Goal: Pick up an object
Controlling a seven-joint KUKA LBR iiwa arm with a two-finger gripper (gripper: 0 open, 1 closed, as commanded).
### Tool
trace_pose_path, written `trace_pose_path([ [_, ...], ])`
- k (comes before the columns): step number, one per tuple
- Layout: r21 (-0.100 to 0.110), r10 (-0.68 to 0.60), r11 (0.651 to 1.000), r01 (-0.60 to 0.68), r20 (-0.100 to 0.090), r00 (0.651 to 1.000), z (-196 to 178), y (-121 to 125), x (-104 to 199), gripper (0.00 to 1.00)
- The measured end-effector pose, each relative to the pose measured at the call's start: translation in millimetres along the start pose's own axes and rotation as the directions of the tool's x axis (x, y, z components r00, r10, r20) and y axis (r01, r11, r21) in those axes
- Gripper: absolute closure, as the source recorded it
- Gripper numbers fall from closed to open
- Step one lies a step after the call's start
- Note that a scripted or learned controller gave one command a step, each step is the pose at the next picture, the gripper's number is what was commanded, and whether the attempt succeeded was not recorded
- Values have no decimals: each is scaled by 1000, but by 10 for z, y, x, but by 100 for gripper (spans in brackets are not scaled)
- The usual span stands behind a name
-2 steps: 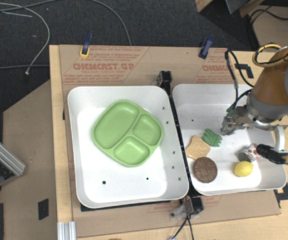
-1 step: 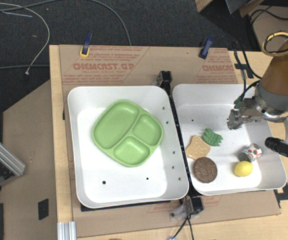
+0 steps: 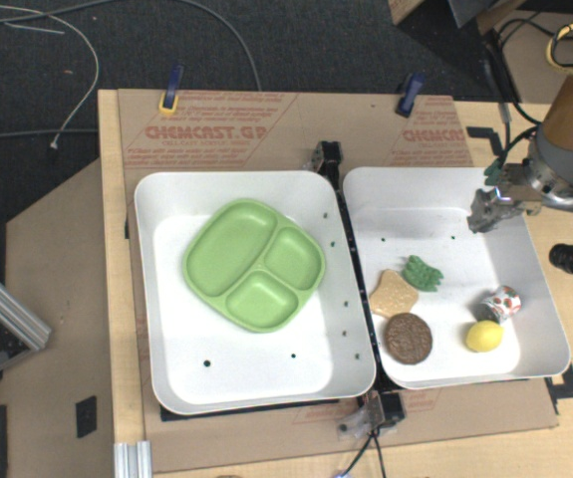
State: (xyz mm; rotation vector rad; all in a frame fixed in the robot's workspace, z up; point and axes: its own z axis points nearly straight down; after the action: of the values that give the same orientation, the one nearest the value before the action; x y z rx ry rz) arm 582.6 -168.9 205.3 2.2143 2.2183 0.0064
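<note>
Over right bin, camera view: gripper [image 3: 485,210] near far-right rim [image 3: 525,217]; can't tell its state tbh
objects: lemon [image 3: 483,337], cookie [image 3: 407,338], green toy [image 3: 424,273] sit nearer front
risk: cookie's flat; lemon probably rolls away

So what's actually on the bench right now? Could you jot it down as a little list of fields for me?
left bin: holds a green divided plate, three compartments
right bin: holds five small things, all in its near half
green toy: beside the tan cracker-like piece
brown round cookie: just in front of the tan piece
yellow ball: near the right wall
red and white ball: just behind the yellow one
gripper: over the right bin's far right corner, holding nothing visible
</note>
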Motion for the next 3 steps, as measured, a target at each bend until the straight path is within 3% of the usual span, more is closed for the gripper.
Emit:
trace_pose_path([
  [1, 1, -1, 1000, 1, -1, 1000, -483, 24, 82, 100],
  [3, 11, -3, 1000, 3, -6, 1000, -525, -403, 1094, 100],
])
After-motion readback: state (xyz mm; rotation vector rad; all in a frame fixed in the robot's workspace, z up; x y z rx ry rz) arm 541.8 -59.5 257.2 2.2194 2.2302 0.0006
